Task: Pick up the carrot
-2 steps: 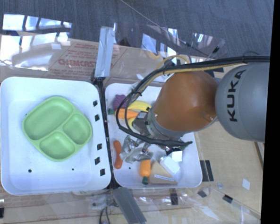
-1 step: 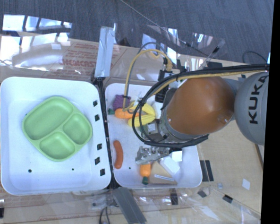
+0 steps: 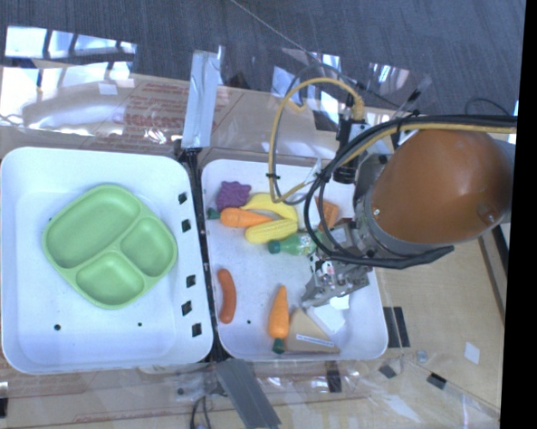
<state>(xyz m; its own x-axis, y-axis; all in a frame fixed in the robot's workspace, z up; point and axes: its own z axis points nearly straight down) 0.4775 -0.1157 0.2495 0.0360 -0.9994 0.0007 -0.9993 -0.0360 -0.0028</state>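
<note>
We cannot tell how the gripper (image 3: 330,284) is set, since cables and the orange wrist crowd over it. It hangs above the near right part of the right bin (image 3: 370,338). The carrot (image 3: 280,315) we take as the target lies just to its left and slightly nearer, long axis running near to far, green stub at the near end. It looks smooth moulded plastic, tapered. A second carrot (image 3: 245,218) lies crosswise farther off, touching a yellow corn cob (image 3: 272,229); a red sausage (image 3: 226,294) lies left.

Divided plate (image 3: 111,243) in left bin (image 3: 11,266), carrot (image 3: 280,314) and sausage (image 3: 226,294) in right bin (image 3: 242,345)
</note>
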